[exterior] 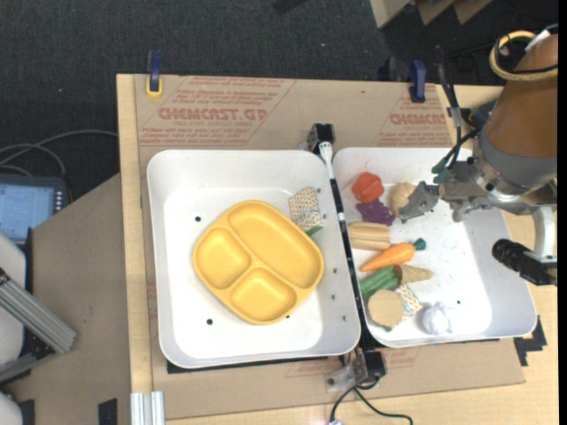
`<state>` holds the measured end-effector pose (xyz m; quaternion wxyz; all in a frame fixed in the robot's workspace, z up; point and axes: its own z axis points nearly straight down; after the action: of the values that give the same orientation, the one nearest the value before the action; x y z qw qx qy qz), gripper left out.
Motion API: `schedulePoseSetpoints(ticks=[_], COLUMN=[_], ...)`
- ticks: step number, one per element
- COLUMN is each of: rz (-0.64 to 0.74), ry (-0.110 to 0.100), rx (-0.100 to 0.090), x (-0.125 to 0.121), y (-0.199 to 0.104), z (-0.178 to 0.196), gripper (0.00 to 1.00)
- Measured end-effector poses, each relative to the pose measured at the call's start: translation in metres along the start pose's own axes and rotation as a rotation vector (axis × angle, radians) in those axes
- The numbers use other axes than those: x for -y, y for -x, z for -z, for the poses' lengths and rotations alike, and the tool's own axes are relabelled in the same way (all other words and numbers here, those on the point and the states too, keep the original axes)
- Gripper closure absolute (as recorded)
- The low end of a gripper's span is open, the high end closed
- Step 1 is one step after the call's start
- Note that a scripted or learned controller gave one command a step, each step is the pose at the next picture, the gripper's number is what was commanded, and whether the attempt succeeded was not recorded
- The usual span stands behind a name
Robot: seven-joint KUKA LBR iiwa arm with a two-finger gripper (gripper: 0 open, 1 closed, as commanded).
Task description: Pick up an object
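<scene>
The gripper [415,204] is seen poised just right of the purple grapes [376,212]; whether the jaws are clenched cannot be told.

Bright, even overhead light; slightly soft.

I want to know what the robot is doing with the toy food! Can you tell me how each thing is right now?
End effector: over the right bin, near the toys, holding nothing I can see.
Yellow plate: flat in the left bin, three sections bare.
Carrot: lying on its side in the right bin.
Red pepper: resting near the bin's back edge.
Right bin: holds a pile of toy food along its left side.
</scene>
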<state>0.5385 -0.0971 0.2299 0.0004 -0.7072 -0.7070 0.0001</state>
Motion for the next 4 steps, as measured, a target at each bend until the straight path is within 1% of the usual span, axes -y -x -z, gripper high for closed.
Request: schedulePoseSetpoints(ticks=[1,2,3,4], rz=[-0.001,0.009,0.0,-0.001], ry=[-0.003,-0.015,-0.002,-0.011], rx=[0.0,0.006,0.002,0.003], x=[-0.042,-0.101,-0.101,-0.1], y=[0.029,-0.001,-0.001,0.0], z=[-0.147,-0.145,-0.134,-0.135], gripper=[0.0,0.0,1.0,0.0])
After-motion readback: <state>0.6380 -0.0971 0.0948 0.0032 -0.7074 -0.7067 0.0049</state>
